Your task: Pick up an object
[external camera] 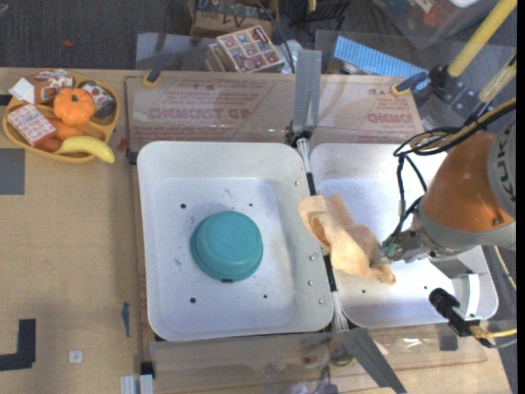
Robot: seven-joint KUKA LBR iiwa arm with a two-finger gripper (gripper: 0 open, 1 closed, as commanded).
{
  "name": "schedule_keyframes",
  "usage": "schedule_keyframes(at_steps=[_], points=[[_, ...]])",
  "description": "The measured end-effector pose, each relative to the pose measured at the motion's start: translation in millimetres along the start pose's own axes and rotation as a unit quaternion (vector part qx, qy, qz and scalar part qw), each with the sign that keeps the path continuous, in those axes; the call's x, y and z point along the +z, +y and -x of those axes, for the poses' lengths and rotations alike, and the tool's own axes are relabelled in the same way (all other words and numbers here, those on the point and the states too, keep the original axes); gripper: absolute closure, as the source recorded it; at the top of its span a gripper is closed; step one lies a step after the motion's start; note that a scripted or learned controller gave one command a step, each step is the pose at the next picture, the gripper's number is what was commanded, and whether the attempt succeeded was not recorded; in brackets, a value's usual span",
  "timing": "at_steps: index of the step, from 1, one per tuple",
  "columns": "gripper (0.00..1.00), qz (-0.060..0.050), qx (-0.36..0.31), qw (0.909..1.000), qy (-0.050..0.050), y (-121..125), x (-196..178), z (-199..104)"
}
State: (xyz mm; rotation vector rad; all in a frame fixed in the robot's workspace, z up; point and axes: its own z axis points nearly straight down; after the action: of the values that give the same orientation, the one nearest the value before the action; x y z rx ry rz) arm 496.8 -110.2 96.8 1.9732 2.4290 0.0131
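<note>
A tan, crumpled cloth-like object (343,240) lies in the right bin (369,179), its left end draped against the divider between the bins. My gripper (385,253) sits low at the object's right end, touching or nearly touching it. The arm's orange band (472,195) looms above it from the right. A teal bowl (228,245) rests upside down in the middle of the left bin (164,179), well away from the gripper.
A yellow basket (57,121) with a small pumpkin, a banana and packets stands on the bench at far left. Cardboard sheets (213,109) lie behind the bins. Black cables (410,150) hang over the right bin's back right corner.
</note>
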Motion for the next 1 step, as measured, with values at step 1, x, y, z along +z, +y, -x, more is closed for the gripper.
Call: schedule_keyframes(at_steps=[1], points=[[0.00, 0.000, 0.000, 1.0000, -0.001, -0.4, 0.0, 0.9]])
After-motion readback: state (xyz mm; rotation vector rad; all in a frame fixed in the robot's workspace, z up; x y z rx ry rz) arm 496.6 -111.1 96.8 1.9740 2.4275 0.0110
